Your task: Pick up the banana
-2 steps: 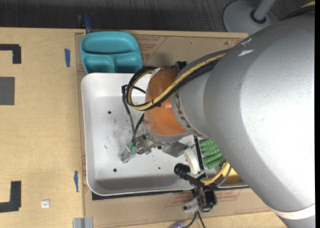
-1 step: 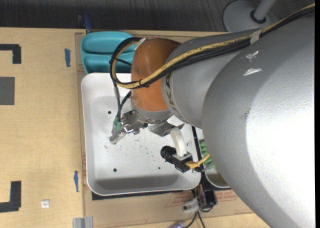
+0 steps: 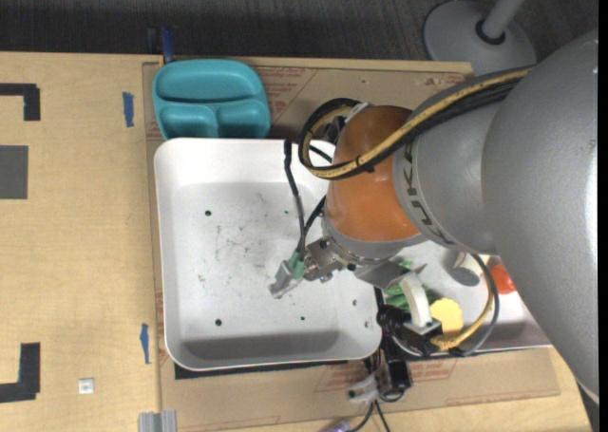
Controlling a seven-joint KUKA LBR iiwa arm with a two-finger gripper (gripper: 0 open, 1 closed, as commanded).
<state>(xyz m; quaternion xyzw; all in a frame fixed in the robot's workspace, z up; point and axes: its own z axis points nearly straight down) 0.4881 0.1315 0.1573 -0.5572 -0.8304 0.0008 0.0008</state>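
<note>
Cardboard sheeting (image 3: 76, 231) is covering the bench, with a teal tray (image 3: 211, 98) lying behind the white bin (image 3: 190, 193); no writing is legible anywhere. Reaching in from the right, the grey and orange arm (image 3: 456, 174) is hanging its gripper (image 3: 285, 278) low over the bin floor, pinching nothing I can make out. Something yellow (image 3: 446, 313), perhaps the banana, is peeking out beneath the arm in the right bin, mostly hidden.

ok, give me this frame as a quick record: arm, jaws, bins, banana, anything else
arm: grey with orange band, reaching in from the right over both bins
gripper: low over the left bin, nothing visible in it
left bin: white, scuffed floor
right bin: mostly hidden by the arm
banana: yellow piece by the arm, in the right bin
other: teal tray behind the left bin
</note>
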